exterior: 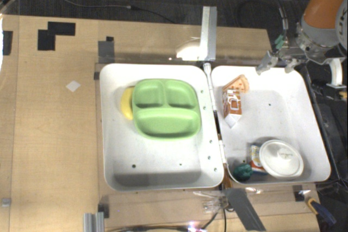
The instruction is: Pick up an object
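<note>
My gripper (278,63) hangs over the far rim of the right bin (304,117), near its back right corner. Its fingers are spread open and nothing sits between them. An orange and white carton (234,99) lies on its side at the far left of that bin, well to the left of the gripper and nearer the front. A white round bowl (281,158) rests at the front. Beside the bowl sit a dark green lump (243,171) and a small colourful item (254,159), partly hidden by it.
The left bin (125,165) holds a green divided plate (165,108) with a yellow object (126,104) poking out from under its left side. An upright metal post (209,30) stands behind the divider between the bins. Cables trail along the right side.
</note>
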